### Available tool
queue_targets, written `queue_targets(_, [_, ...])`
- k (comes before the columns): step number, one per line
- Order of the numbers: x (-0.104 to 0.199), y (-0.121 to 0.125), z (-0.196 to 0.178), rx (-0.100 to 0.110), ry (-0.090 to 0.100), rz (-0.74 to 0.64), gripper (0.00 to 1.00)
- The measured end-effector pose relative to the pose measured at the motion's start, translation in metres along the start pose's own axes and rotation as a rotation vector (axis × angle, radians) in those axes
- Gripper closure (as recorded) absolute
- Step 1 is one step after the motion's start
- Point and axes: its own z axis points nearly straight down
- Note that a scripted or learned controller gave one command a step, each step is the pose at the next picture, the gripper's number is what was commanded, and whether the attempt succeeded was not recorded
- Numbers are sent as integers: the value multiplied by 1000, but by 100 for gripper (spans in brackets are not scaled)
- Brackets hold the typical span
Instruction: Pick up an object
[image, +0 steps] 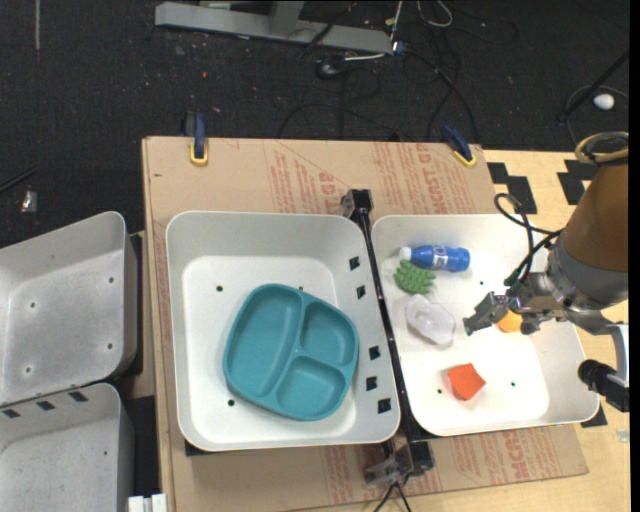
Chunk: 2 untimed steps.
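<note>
In the right bin (560, 405) lie a blue bottle (437, 258), a green spiky toy (412, 277), a pale translucent piece (430, 322) and an orange-red block (465, 382). A small orange object (511, 323) lies at the bin's right side. My gripper (493, 314) hangs low over that spot, right beside the orange object and partly covering it. I cannot tell whether it touches the object. The pale piece lies a short way to the gripper's left.
The left bin (200, 250) bears a teal divided plate (290, 350). A black divider strip (378, 300) runs between the bins. The grey and orange arm (600, 230) reaches in over the right bin's right wall. Spare white trays (60, 300) lie off the bench at left.
</note>
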Motion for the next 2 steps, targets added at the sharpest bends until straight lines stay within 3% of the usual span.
queue_targets(2, [1, 2, 117, 4, 1, 2, 0])
